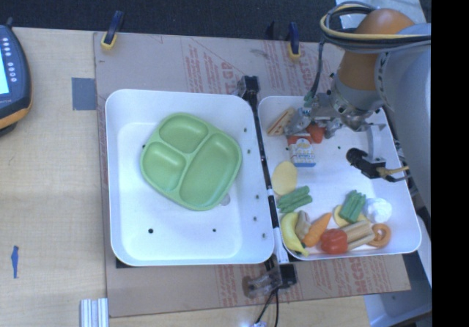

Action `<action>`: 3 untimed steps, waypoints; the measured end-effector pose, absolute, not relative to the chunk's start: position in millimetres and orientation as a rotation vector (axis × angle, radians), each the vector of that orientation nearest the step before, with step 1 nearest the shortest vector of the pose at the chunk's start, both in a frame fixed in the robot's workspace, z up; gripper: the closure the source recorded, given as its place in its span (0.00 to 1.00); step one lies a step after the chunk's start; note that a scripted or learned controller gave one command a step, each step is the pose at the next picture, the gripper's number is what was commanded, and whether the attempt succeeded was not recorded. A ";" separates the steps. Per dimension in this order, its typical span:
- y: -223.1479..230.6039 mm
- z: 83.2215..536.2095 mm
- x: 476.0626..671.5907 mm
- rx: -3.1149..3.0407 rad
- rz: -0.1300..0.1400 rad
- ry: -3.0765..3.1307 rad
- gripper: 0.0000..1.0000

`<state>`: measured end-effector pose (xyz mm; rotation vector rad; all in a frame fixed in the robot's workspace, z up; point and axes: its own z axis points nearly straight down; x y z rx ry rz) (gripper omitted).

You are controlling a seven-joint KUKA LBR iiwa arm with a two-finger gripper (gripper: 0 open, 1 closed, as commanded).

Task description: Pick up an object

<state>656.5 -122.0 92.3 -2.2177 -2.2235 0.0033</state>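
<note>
Green tray (192, 160) centered in left bin (117, 171). Toy food heaped at 6 o'clock of right bin (410, 234); carton (303, 152) near 11. Gripper (314, 125) low at 12 o'clock by the carton, finger state unclear.

Two white bins (117, 171) side by side on the counter (51, 193). One green divided plate (192, 160) in the left bin. One banana (292, 234), one carrot (318, 229), one tomato (333, 241), one small carton (303, 152) among the toy food at right. Two blue clamps (294, 39) along the counter's far edge.
</note>
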 end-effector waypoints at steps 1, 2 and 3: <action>-120.2 92.2 656.2 -2.214 0.005 -2.225 0.00; -122.0 92.2 656.4 -2.215 0.004 -2.224 0.00; -125.2 92.3 656.5 -2.217 0.003 -2.224 0.00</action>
